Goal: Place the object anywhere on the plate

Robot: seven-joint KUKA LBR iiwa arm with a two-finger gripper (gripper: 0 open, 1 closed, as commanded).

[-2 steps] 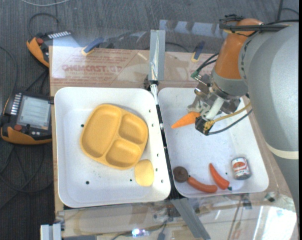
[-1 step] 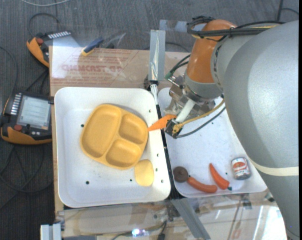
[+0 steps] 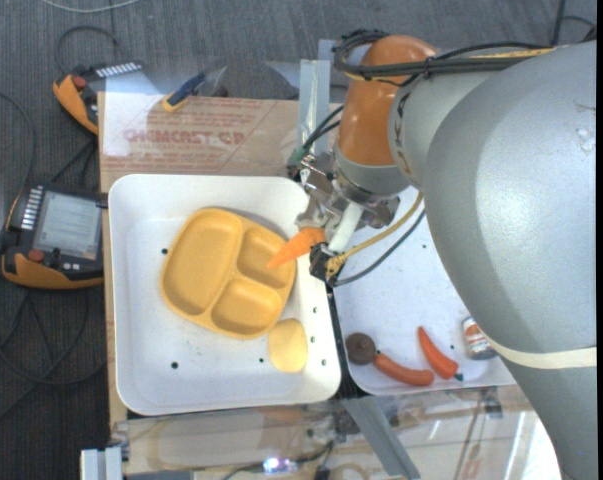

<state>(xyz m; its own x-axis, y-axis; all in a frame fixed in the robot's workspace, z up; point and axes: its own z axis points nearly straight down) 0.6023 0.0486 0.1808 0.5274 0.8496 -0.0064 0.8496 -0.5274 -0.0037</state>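
The gripper (image 3: 319, 238) is clamped on an orange carrot (image 3: 293, 247). The carrot pokes out over the yellow plate's (image 3: 206, 258) right compartment in the left bin (image 3: 141, 368)

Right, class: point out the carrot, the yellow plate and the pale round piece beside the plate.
carrot (image 3: 293, 247), camera view, middle of its orange body.
yellow plate (image 3: 205, 250), camera view, floor of its large left compartment.
pale round piece (image 3: 288, 345), camera view, centre of its top.
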